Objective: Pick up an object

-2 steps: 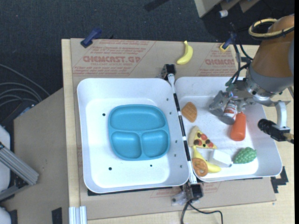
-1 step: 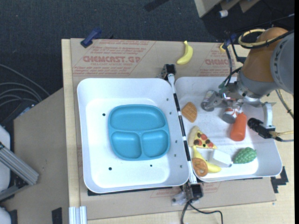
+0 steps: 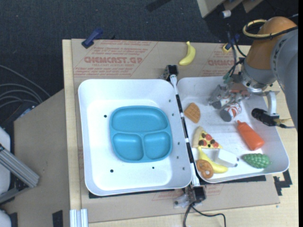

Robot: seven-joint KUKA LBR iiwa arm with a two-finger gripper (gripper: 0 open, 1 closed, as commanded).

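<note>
Toward the upper right of the frame, the claw (image 3: 226, 98) hung low in the right bin (image 3: 279, 148); whether it was clenched or released could not be told. Just below it lay a red-and-white can (image 3: 233, 111). Lower right lay an orange bottle (image 3: 249, 135), green vegetable (image 3: 257, 161), pizza slice (image 3: 206, 140) and banana (image 3: 213, 163). Left of it lay a cookie (image 3: 192, 112) (tan). A blue tray (image 3: 140, 132) sat in the left bin (image 3: 94, 141).

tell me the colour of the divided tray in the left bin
Light blue divided tray, seen in the camera view.
</note>
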